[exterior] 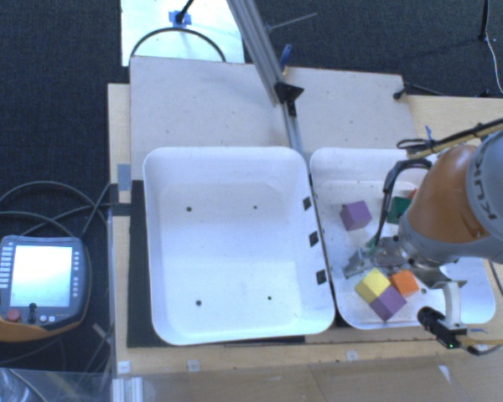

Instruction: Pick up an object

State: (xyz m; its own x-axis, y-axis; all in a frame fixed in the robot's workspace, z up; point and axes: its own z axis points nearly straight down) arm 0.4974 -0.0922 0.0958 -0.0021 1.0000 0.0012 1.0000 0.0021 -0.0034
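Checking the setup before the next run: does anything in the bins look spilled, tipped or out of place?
Nothing stands out. The small blocks, a purple cube, yellow cube, orange cube and another purple block, all lie inside the right white bin.

purple block point(355, 215), yellow block point(371, 285), right bin point(335, 167)
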